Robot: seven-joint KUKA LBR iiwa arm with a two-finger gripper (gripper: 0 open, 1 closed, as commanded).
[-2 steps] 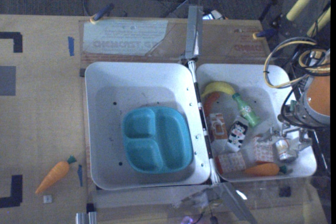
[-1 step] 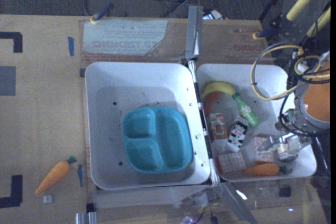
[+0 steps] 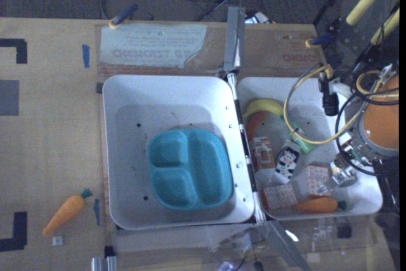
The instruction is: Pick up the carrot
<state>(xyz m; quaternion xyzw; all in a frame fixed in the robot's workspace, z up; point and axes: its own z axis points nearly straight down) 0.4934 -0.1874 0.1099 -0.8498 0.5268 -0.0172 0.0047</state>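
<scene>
- One gripper [image 3: 334,178] shows low in the right bin [image 3: 371,200], a small metallic tip at the end of the grey arm [image 3: 380,130] with its orange band.
- Whether that pincer is open or closed cannot be told; it is small and blurred, and nothing is clearly seen within it.
- Its tip sits just beside the pink carton [image 3: 303,183], at the carton's right end, and just above a carrot [image 3: 317,204] lying along the bin's front edge; actual contact with either is unclear.
- That carrot lies flat, orange, with its green end toward the right.
- Left of the carton stand a small black-and-white carton [image 3: 287,162] and an orange-and-white packet [image 3: 262,151], their prints too blurred to read.
- A banana [image 3: 263,106] curves along the rear of the bin, and a small green item [image 3: 300,141] lies near the middle, partly crossed by yellow cable [image 3: 292,95].
- Cables and the arm's body cover the bin's right side.
- The left bin [image 3: 127,98] holds a blue sectioned plate [image 3: 190,168].
- A second carrot [image 3: 64,212] lies on the bench [image 3: 44,136] well left of both bins, tilted, green end up and to the right.
</scene>
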